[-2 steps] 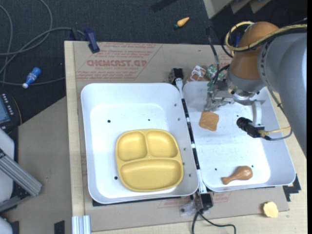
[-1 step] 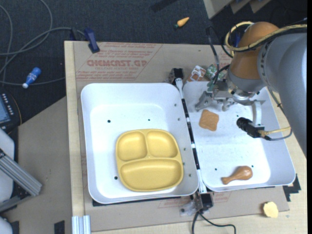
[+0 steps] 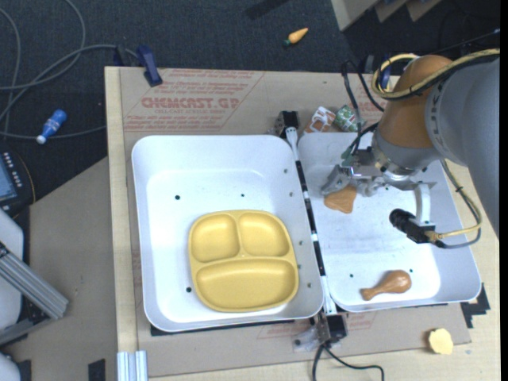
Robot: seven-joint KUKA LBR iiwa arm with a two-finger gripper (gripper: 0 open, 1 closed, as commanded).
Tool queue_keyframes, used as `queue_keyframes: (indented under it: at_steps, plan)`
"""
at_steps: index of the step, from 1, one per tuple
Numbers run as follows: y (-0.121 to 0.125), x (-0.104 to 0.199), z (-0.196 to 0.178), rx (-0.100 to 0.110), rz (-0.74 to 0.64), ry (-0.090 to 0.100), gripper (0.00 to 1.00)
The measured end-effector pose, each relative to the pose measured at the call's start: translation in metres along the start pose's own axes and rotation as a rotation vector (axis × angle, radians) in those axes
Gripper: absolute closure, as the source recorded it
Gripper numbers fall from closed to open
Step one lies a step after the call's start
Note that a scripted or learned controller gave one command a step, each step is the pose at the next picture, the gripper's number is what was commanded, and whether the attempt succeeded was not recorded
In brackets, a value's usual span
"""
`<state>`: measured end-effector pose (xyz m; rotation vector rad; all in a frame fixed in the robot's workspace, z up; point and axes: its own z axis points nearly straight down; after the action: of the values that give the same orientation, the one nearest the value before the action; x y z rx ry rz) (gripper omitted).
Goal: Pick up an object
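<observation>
Gripper [image 3: 347, 182] low over right bin [image 3: 373, 252]

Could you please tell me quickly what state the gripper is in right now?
Gripper: over the right bin, right above a tan object; grip state cannot be told.

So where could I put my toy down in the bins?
Left bin: bare floor behind the yellow plate. Right bin: a bare patch between the tan piece and the drumstick. It is crowded at the back, where the pincer works.
</observation>
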<state>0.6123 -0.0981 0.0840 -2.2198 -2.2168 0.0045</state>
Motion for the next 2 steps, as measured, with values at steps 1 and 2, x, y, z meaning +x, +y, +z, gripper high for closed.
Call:
queue_keyframes:
  at_steps: [1, 2]
  plan:
    - [0.003, 0.000, -0.012, -0.007, -0.001, -0.001, 1.00]
    - [-0.026, -0.011, 0.000, -0.001, 0.001, -0.001, 1.00]
